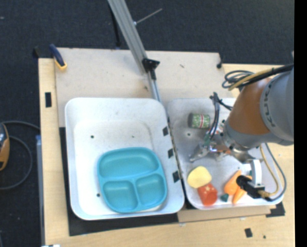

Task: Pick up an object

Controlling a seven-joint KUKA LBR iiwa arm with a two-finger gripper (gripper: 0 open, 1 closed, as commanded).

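While I watch from the overhead camera, these are my notes on what I would go for.

Gripper: the gripper point(207, 151) sits low in the right bin point(181, 117), near its middle, with grey metal parts pointing toward the divide between the bins. I see nothing between its fingers, and I cannot tell how far apart they stand.

Nearest candidate: the yellow object point(199, 177), rounded and smooth, lies just below the gripper toward the near edge. I judge it light, likely plastic and slippery on its curve; I would close across its widest part.

Beside it: the red object point(208, 194) touches the yellow one on the near side. It looks small and light, but crowding makes a clean pinch harder.

Far side: the green can point(199, 120) lies on its side, apart from the rest. Probably stiff and apt to roll; I would grip across the barrel, not along it.

Corner: the orange object point(234, 188) sits beside black hardware under the arm point(256, 112), awkward to reach.

Left bin: the left bin point(81, 117) holds a teal divided tray point(132, 181), flat and wide, a poor fit for two fingers except at its rim.
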